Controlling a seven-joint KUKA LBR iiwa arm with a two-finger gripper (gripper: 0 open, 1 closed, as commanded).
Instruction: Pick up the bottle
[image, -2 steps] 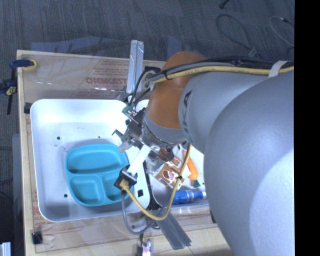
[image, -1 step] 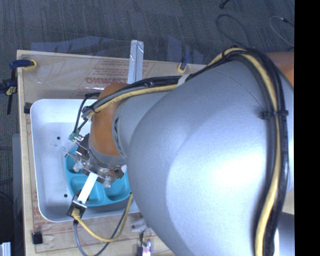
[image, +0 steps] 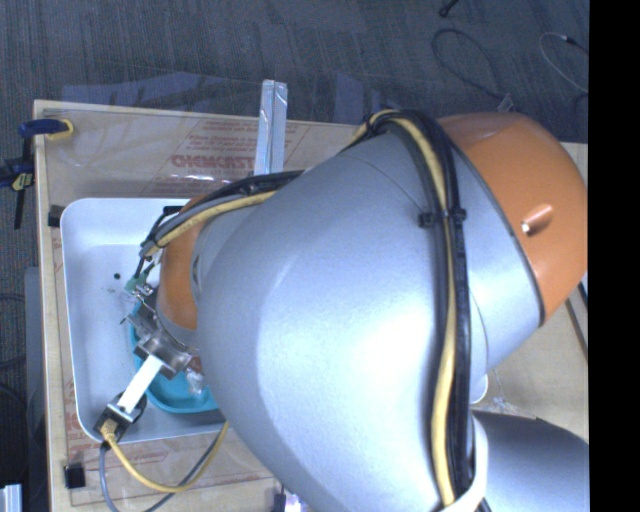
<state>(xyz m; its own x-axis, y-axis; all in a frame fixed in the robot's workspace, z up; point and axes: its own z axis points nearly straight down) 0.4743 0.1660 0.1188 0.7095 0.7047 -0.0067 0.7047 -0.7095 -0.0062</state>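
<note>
My grey arm (image: 380, 330) covers most of the camera view and reaches down into the left white bin (image: 85, 300). The gripper (image: 150, 318) sits low over the bin's middle, largely hidden behind the wrist and its orange band (image: 178, 290). A light blue object (image: 172, 393) lies on the bin floor just below and in front of the gripper, partly covered by the arm. I cannot tell whether it is the bottle or whether the gripper touches it.
A white connector on a yellow cable (image: 128, 403) hangs from the wrist over the bin's near wall. A blue clamp (image: 42, 128) grips the bench's far left corner. An upright metal post (image: 271, 125) stands behind the bin.
</note>
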